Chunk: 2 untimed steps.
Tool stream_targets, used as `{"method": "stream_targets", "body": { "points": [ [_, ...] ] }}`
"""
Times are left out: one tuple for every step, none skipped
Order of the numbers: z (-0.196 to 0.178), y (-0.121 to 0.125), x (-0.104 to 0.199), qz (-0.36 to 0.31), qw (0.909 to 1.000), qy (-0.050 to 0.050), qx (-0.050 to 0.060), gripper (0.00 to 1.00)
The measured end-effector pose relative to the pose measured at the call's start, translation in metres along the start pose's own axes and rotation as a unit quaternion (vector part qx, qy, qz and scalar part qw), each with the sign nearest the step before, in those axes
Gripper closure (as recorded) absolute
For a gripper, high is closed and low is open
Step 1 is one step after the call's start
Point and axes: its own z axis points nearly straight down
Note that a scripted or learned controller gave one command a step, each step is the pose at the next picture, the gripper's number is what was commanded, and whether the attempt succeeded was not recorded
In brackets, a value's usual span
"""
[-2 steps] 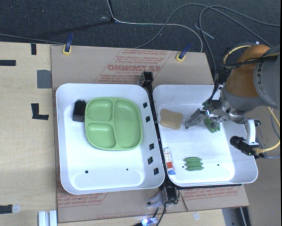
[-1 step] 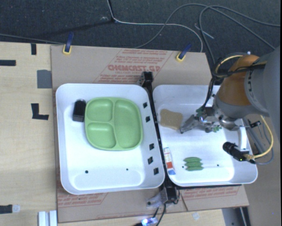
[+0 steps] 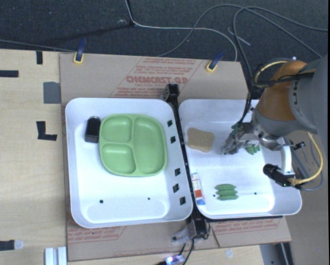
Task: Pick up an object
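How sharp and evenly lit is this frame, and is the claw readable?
Camera view: soft overall, evenly lit, faint shadows; the white bins are bright but not blown out; the claw is a small blurred cluster; the green divided plate reads clearly.

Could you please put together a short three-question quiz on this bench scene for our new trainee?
1. True or false: the green divided plate lies in the right bin.
2. Which lies nearest the pincer? A) tan sponge B) green pea pod C) black block
3. Fill in: the black block lies against the plate's ____ edge in the camera view.

Key: 1 false, it lies in the left bin; 2 A; 3 left.
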Motion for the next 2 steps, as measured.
{"method": "stream_targets", "body": {
  "points": [
    [-0.042, 0.001, 0.004, 0.0, 1.0, 0.002, 0.001, 1.0],
    [-0.093, -0.005, 0.011, 0.0, 1.0, 0.002, 0.0, 1.0]
  ]
}}
